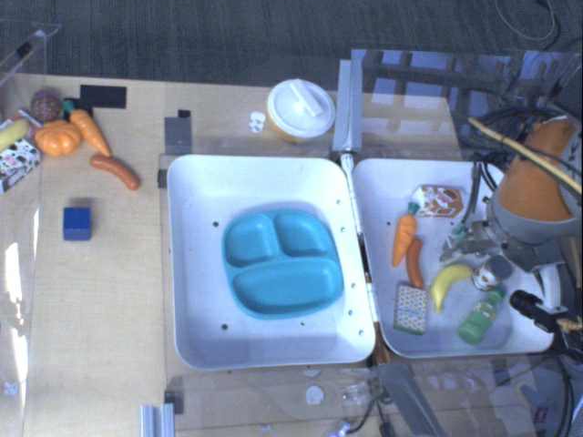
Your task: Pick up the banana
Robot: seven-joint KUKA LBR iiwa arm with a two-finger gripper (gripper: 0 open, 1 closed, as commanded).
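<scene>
The arm [537, 185], grey with its orange band, rises closest to the lens at the right and reaches down into the right bin [387, 330]. Its gripper [475, 255] hangs low over the middle of that bin, right at the upper end of the banana [448, 282]. Whether the pincer is open, closed or gripping anything cannot be told from here, as the metal parts blur together.

The banana lies on the bin floor, curved, with one end up near the gripper and the other pointing down toward the front wall. Just left of it sits a small sausage [415, 262], and above that a carrot [404, 237] with a green top. A patterned packet [411, 309] lies near the front, left of the banana, and a green bottle [480, 317] lies to its right. A brown snack pack [440, 200] rests near the back wall.

The left bin [196, 335] holds a blue divided tray [282, 262]. On the bench beyond are a white lid [301, 106], a blue block [77, 223], and a cluster of toy vegetables [68, 135].
</scene>
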